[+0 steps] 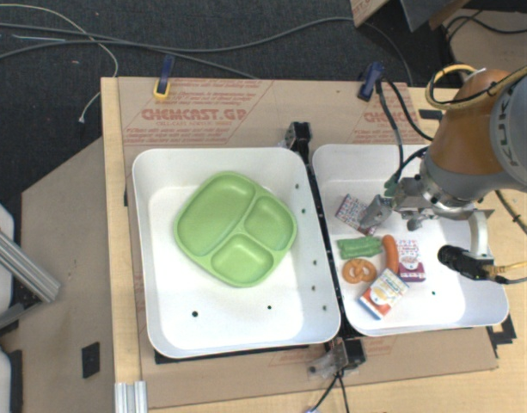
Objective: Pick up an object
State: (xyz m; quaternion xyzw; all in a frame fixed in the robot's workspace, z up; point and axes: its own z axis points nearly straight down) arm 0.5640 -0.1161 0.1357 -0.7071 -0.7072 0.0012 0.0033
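In the camera view, two shallow white bins are seen side by side on a cardboard-covered bench. The left bin (pixel 160 317) holds a green divided plate (pixel 235 228), tilted diagonally. The right bin (pixel 444 312) holds a cluster of small toy foods, and the gripper (pixel 385 206) is used here as the landmark. It is seen low over the right bin's upper part, carried by the grey arm with its orange band (pixel 469 127) behind and to the right of it. Whether anything is pinched cannot be told, since the tip is small and blurred against a pink-and-grey packet (pixel 356 213), which lies just left of the gripper and appears to touch it. Below the gripper an orange sausage (pixel 390 249) is found, its long axis running nearly straight down the view. Below and left of the gripper lie a green pickle-like piece (pixel 359 247), lying crosswise, and a pretzel (pixel 359 271). Further below, a small purple-and-white box (pixel 410 261) and an orange-and-white carton (pixel 383 294) are seen. The packet is judged the nearest candidate, so only a slight leftward correction would be needed.
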